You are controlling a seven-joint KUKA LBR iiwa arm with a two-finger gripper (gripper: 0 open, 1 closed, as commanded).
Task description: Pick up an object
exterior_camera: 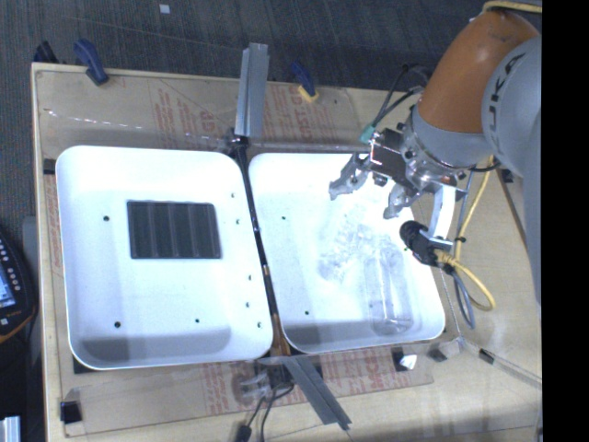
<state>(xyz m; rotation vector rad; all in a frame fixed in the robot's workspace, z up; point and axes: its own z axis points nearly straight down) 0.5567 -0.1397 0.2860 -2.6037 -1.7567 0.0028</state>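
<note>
A dark grey ribbed rectangular block [174, 229] lies flat in the left bin [92, 173]. In the right bin [294, 191] lie see-through plastic things: a crumpled clear piece [344, 245] and a clear bottle-like item [392, 291] toward the near right corner. My gripper [371, 193] hangs over the far right part of the right bin, just beyond the crumpled piece. Its two fingers [345, 183] are spread open, and I see nothing between them.
A metal bar [250, 86] runs back from the gap between the bins, and blue clamps [92, 63] sit at the bench's far edge. Cables [465, 274] hang beside the right bin's right rim. A dark device [11, 284] lies at the far left.
</note>
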